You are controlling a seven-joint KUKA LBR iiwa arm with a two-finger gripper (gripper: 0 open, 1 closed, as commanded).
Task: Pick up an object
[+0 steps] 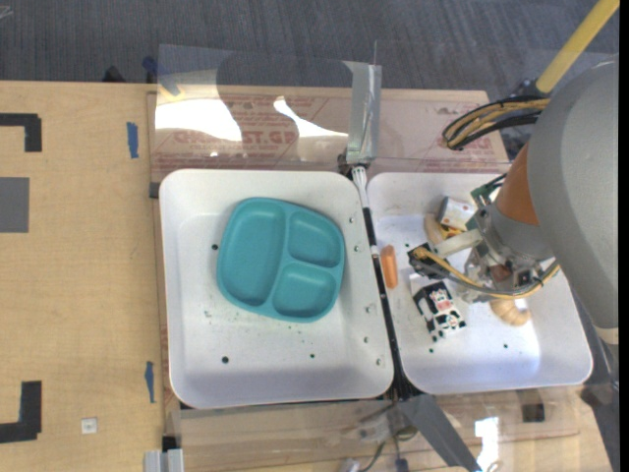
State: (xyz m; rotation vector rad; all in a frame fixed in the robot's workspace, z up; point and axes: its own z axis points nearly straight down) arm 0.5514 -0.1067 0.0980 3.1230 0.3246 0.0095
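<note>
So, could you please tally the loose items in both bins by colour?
Teal: 1, the divided plate in the left bin
Orange: 1, small stick-shaped piece
Tan: 1, rounded lump
Black and white: 1, small item
Total: 4 I can tell apart; the arm hides others.

grey carpet floor (295, 8) beyond a tan wooden bench (69, 264) with black markings.

Two bins sit side by side on the counter (79, 264). A divided plate (280, 260) lies in the left bin (197, 362); the end effector (444, 311) hangs over the right bin (511, 362).
</note>
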